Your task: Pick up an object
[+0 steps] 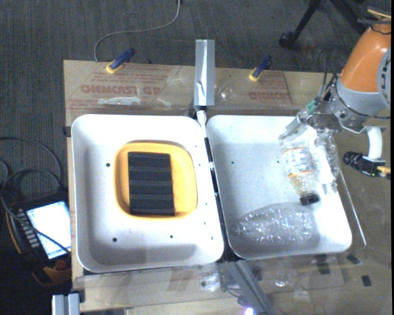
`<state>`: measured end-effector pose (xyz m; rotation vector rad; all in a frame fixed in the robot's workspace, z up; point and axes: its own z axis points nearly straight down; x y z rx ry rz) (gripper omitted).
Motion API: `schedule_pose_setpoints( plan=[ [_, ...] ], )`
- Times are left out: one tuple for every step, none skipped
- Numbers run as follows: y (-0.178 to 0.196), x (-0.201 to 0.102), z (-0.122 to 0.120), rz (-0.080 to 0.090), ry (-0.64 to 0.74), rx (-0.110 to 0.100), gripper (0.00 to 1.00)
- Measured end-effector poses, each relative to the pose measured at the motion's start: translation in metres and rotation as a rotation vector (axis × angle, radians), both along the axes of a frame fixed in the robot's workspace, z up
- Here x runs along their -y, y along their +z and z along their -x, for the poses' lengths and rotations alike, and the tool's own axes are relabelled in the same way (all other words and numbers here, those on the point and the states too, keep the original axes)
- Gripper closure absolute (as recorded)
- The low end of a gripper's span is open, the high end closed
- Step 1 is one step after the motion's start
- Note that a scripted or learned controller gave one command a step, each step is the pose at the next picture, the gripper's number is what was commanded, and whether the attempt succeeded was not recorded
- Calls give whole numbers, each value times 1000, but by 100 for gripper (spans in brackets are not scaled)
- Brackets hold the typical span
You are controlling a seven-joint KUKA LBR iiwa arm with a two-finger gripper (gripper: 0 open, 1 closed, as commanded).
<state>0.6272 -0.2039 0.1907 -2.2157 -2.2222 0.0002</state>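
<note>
1. A grey KUKA arm with an orange band reaches in from the right, its gripper hanging over the far right part of the right bin.

2. Whether the gripper grasps anything cannot be told from the camera view; the tool's tip is mixed up with clear plastic below it.

3. A clear plastic bottle with a dark cap sits directly under the gripper, its cap end pointing toward the near side. It appears to touch or nearly touch the tool, though contact cannot be confirmed.

4. A second clear, crumpled plastic bottle lies on its side along the near part of the same bin, just beside the first bottle's cap.

5. In the left bin, well apart from the arm, a yellow tray-like object lies flat in the middle with a black ribbed block on top of it.

6. Both bins sit side by side on a wooden board, with two blue-and-yellow clamps fixed at its far edge.
</note>
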Motion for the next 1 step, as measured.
schedule_pose_setpoints(
  plan=[
    [-84,12,-8,4,122,19,0]
  ],
)
